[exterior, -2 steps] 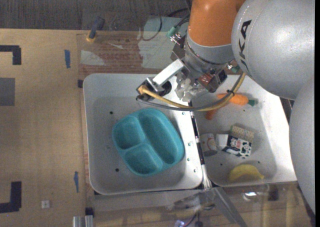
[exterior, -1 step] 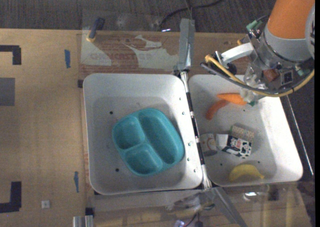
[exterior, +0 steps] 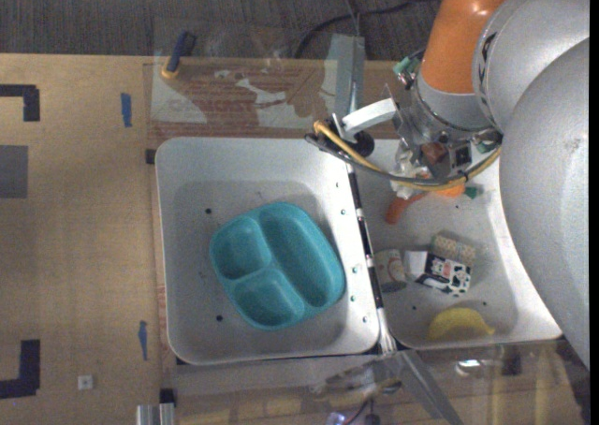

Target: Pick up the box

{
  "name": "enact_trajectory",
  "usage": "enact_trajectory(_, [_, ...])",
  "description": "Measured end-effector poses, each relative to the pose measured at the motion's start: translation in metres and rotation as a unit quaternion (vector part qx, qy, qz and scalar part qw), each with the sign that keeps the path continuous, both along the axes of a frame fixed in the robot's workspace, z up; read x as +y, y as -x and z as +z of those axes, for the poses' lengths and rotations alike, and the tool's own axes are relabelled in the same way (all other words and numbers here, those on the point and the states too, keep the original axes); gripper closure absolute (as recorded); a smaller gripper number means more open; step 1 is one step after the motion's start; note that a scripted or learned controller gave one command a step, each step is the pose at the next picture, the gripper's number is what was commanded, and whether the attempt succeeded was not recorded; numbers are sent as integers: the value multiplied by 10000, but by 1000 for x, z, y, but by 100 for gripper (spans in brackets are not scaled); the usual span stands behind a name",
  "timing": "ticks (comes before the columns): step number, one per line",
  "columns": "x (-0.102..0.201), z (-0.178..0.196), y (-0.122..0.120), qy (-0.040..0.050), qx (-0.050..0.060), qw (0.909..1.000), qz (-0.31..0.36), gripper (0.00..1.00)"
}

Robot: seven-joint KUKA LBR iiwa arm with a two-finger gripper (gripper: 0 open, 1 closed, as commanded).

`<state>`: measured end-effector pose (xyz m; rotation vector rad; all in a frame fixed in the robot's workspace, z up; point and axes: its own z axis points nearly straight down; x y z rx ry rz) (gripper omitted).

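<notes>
Hovering at the right bin's (exterior: pixel 524 320) twelve o'clock end, the end effector (exterior: pixel 426 166) is too cluttered by cables to tell its grip. At six o'clock from it lies the box (exterior: pixel 447 267), with a yellow banana (exterior: pixel 459 324) beyond. A teal divided plate (exterior: pixel 274 265) sits in the left bin (exterior: pixel 178 227).

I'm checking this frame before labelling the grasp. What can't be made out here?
- Gripper: the wrist above it hides the fingers in the camera view.
- Orange object: partly under the gripper, its shape unclear.
- Box: print too small to read.
- Small item by the bin divider: too blurred to identify.
- Right bin: its right side is covered by the arm.
</notes>
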<state>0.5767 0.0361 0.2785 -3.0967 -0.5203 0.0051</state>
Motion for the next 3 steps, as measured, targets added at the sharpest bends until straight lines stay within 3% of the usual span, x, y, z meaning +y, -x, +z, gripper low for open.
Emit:
enact_trajectory(1, [-80, 136, -26, 3, -23, 9977, -674, 100])
enact_trajectory(2, [-93, 101, -22, -5, 4, 9947, 1026, 100])
enact_trajectory(3, [-110, 116, -64, 4, -12, 9999, 125, 100])
